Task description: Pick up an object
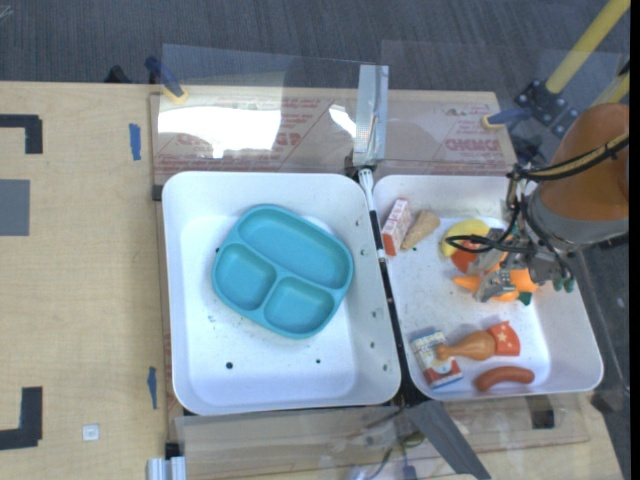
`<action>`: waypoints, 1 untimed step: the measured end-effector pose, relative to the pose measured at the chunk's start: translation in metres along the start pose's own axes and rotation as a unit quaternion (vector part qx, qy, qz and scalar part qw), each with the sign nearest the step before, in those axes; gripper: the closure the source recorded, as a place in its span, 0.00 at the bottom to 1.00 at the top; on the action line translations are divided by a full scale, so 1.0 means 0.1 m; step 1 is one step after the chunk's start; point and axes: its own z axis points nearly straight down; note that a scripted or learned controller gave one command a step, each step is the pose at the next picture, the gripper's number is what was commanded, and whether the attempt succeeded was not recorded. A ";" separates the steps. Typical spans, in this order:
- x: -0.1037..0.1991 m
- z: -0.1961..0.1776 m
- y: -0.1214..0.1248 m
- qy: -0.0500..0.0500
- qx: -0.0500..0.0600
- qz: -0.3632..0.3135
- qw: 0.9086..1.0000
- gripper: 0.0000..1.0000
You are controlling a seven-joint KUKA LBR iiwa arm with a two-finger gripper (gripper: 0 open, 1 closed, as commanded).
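the gripper (503,276) hangs low over the right bin (575,363), near its right wall, with cables and metal parts crowding around it. whether its fingers are released or clenched cannot be told, since the tips blur into the toys beneath them. directly under it lies a small orange carrot-like toy (470,283), and it is unclear whether the tool touches it. just toward the bin's far edge from there sit a yellow banana-shaped toy (468,235) and a red round piece (461,257), close together.

near the bin's far left corner a small red and white carton (394,225) lies along the left wall, with a tan cone-shaped piece (420,229) just beside it. toward the near edge are a white and red box (436,356), a tan chicken drumstick toy (469,346) touching a red chunk (507,339), and a red sausage (504,376) closest to the near right corner.

the left bin (200,368) carries a teal divided plate (283,270) with three compartments, resting in its middle, tilted relative to the walls.
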 end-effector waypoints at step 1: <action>-0.15 -1.45 0.18 -0.002 0.000 0.076 0.997 1.00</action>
